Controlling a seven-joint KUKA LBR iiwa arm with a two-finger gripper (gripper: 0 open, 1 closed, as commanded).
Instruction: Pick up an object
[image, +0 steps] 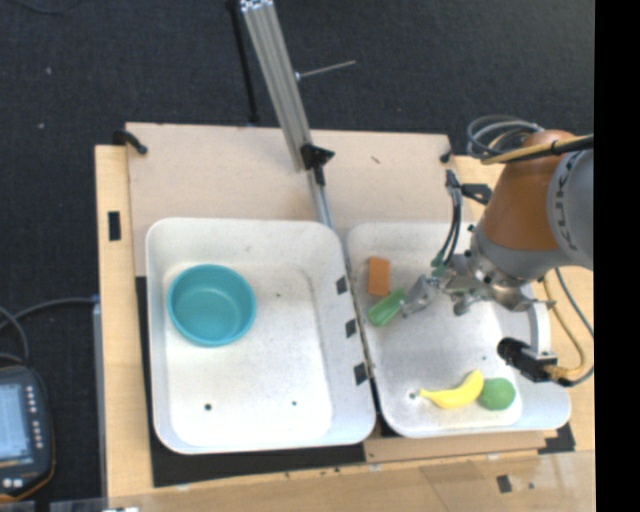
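In the right bin (400, 245), my gripper (407, 299) points left from the grey and orange arm. Its tip meets the upper right end of a small green object (383, 311) that lies tilted near the bin's left wall. Whether that object is gripped cannot be made out. An orange block (377, 276) stands just above the green object, apart from the gripper. A yellow banana (452, 392) and a green ball (497, 394) lie side by side at the bin's front right.
The left bin (290, 400) holds a teal bowl (211, 304) at its left side. A slanted metal post (285, 90) rises behind the bins. A black cable end (520, 357) hangs from the arm over the right bin.
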